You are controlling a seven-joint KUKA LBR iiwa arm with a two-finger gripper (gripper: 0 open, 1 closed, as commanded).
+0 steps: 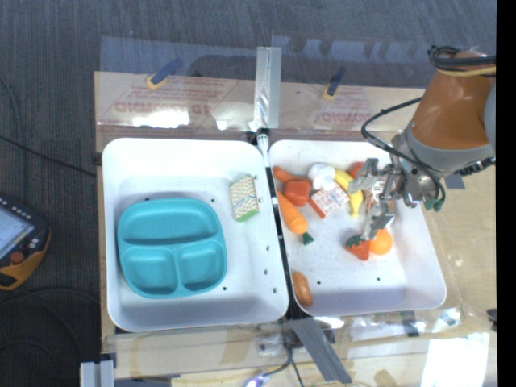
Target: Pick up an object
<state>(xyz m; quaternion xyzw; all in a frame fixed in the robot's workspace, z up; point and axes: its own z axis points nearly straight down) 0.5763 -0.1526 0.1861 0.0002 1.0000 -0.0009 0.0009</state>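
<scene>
Tray (pixel 171 244) and sponge (pixel 243 197) in left bin (pixel 113 297); toy foods (pixel 322 196) in right bin (pixel 419 285).

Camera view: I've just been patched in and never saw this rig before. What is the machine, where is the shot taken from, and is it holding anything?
The shot comes from one fixed camera above the bench, looking down at a slant. The grey machine with the orange band is a robot arm reaching in from the right. Its gripper hangs low over the right bin, among small toy foods: a carrot, a white piece, a small orange ball. Whether anything sits between its fingers is too cluttered to tell. The left bin holds a teal divided tray and a small speckled block.
</scene>
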